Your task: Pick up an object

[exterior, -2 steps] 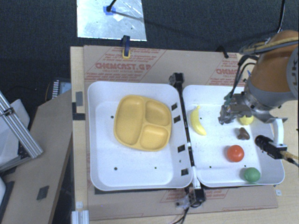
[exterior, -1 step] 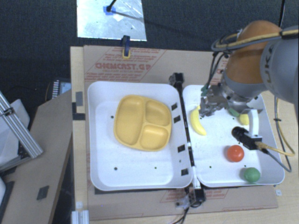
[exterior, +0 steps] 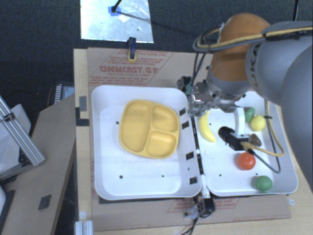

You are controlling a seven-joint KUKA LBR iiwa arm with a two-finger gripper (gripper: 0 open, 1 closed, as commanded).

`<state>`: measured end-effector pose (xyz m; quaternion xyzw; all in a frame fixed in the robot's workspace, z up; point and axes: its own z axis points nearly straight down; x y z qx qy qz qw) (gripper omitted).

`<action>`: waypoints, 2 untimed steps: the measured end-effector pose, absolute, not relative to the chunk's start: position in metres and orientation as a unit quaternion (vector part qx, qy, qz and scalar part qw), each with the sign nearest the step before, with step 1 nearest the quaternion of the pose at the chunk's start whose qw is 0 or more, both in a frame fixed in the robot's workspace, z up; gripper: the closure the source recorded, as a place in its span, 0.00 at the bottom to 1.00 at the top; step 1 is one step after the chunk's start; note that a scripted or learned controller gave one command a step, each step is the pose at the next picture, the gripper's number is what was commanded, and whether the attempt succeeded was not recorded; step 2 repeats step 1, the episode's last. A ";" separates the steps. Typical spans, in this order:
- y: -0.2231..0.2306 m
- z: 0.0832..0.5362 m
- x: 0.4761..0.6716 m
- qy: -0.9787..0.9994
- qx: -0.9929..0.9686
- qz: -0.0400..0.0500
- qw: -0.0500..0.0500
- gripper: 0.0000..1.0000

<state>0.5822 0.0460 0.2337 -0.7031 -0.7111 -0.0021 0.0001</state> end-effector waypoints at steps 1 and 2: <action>0.092 0.222 0.597 -0.710 -0.704 -0.001 0.000 1.00; 0.092 0.222 0.597 -0.710 -0.704 -0.001 0.000 1.00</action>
